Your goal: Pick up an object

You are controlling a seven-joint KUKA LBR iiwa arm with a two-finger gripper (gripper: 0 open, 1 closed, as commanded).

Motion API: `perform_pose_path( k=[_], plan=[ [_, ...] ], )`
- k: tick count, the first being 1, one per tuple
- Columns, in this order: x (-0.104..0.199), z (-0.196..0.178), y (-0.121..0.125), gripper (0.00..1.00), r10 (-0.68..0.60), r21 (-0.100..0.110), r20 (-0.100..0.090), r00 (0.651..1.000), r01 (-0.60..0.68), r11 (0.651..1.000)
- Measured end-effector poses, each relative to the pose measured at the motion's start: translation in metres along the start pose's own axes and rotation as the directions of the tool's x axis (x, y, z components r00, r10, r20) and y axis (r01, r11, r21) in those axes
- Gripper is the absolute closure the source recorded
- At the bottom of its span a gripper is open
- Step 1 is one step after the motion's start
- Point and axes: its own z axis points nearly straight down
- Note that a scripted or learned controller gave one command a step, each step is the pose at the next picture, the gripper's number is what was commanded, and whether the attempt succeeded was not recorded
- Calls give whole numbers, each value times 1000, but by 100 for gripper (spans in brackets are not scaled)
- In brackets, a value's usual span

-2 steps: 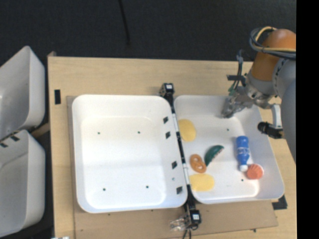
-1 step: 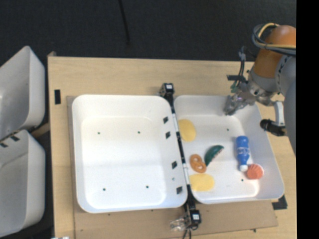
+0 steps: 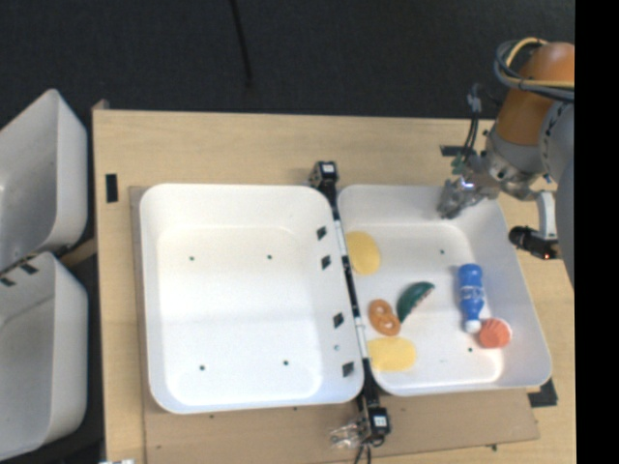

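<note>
While the arm (image 3: 527, 104) hangs over the far right corner of the right bin (image 3: 522, 351), at about one o'clock from the bin's middle, the picking has not really begun. The gripper (image 3: 455, 199) sits low by the bin's back wall, and it is too small and blurry to tell its state, so I cannot say. Nothing can be seen in it. All the toys lie in the right bin, and the left bin (image 3: 155, 288) has none. A blue bottle (image 3: 470, 295) lies at about four o'clock from the gripper, with an orange shell (image 3: 495, 333) touching its lower end. A dark green piece (image 3: 415, 298) lies near the middle, and an orange pretzel (image 3: 383, 317) lies just beside it at seven o'clock. A yellow round piece (image 3: 363, 253) lies near the wall between the bins, and another yellow piece (image 3: 392, 354) lies at six o'clock from the pretzel. I think this is the step of choosing a toy and getting over it. The blue bottle looks nearest, so the next move likely calls for going toward five o'clock, lining up across the bottle's thin sides, and coming straight down.
</note>
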Motion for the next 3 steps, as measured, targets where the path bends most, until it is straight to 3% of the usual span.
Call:
perform_pose_path(
  k=[1,3],
  plan=[
    [3,24,-4,100,0,14,-8,1000,0,1000],
    [0,-2,0,100,-1,1,-1,1000,1,1000]
  ],
)
